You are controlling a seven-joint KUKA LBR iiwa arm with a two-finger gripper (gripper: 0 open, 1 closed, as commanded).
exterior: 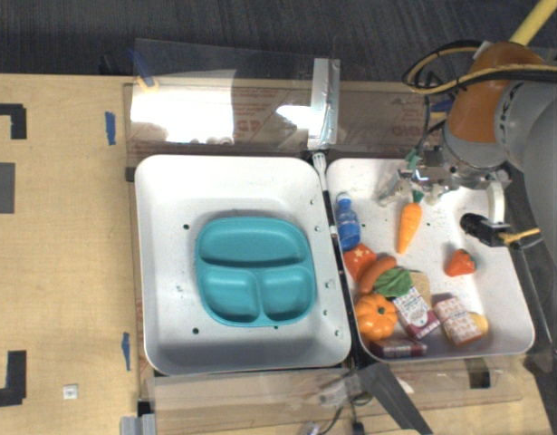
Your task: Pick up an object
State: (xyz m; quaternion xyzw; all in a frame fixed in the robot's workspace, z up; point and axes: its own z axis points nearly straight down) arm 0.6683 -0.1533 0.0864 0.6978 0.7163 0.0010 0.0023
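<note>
wooden bench (52,270); gripper (412,184) above tapered orange carrot (408,227), finger state unclear.

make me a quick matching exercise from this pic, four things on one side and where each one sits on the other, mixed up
Things:
1. teal tray
2. blue bottle
3. carrot
4. small pumpkin

Places:
A. right bin, just below the gripper
B. left bin, in its middle
C. right bin, against its left wall
D. right bin, near its front left corner

Pairs: 1-B, 2-C, 3-A, 4-D
</note>
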